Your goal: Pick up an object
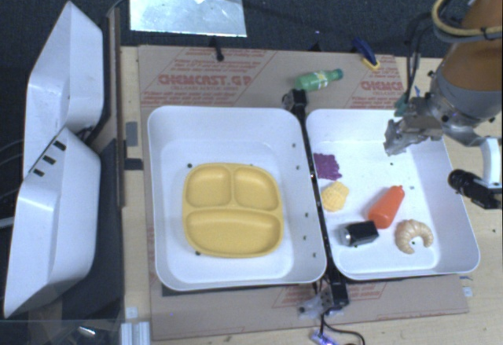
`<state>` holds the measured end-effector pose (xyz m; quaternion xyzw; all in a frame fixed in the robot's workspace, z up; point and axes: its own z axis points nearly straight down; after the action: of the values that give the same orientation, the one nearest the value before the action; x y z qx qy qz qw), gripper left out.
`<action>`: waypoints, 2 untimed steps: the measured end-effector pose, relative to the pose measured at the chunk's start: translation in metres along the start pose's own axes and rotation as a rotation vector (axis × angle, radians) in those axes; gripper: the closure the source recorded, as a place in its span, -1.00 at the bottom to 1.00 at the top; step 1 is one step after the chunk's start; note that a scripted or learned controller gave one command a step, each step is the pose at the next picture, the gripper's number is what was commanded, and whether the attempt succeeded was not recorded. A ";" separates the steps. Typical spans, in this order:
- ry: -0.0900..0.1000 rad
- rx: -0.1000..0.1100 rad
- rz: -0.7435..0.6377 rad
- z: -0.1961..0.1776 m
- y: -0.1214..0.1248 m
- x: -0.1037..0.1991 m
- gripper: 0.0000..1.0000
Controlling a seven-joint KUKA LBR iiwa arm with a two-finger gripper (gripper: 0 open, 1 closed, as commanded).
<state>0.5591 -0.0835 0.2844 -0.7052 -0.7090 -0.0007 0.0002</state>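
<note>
The orange bottle (387, 206) lies in the right bin (460, 253), tilted, its long axis running from upper right to lower left. The gripper (401, 137) hovers near it, above and slightly right. Nothing is between its tips, though whether they are spread cannot be told.

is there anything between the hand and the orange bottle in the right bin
Nothing visible. The hand hovers over the upper part of the right white bin, and bare bin floor lies between it and the orange plastic bottle. The tan croissant and small black block lie beyond it.
</note>
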 end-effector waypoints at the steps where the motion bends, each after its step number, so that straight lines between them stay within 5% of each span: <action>1: 0.000 0.001 0.002 0.016 0.001 0.044 1.00; 2: 0.000 0.000 0.000 0.021 -0.005 0.104 1.00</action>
<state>0.5537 0.0210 0.2639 -0.7050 -0.7092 -0.0007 0.0003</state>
